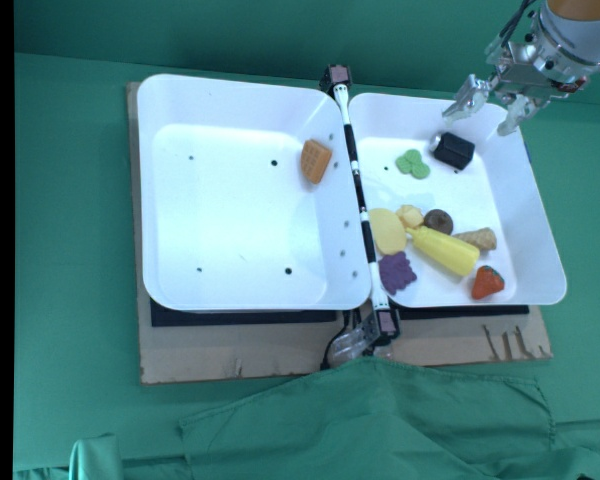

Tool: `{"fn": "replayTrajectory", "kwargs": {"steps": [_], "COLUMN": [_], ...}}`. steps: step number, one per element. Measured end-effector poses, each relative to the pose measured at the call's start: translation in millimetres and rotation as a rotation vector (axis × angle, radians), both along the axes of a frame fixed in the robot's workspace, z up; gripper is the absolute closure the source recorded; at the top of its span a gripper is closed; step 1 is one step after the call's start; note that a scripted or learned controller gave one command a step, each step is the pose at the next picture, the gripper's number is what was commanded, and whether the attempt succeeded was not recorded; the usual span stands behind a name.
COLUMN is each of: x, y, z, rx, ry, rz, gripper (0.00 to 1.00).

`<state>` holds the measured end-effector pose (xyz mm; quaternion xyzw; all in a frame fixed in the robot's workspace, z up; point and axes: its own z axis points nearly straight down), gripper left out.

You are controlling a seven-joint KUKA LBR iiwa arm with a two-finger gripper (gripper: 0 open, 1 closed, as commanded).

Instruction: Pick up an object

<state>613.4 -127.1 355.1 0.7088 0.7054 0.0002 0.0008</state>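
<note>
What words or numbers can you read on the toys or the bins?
None: no word, number or sign can be read.
The black box in the right bin has a pale end, too small to show any print.
The orange waffle in the left bin has a grid pattern, no letters.
The gripper bears no readable label.
</note>
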Motion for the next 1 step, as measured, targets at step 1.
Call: {"fn": "replayTrajectory", "kwargs": {"steps": [1], "x": [40.0], "y": [-37.7], "z": [-89.9], "rx": [-0.001], "ry": [0.007], "rz": [-0.002], "gripper": [0.00]}}
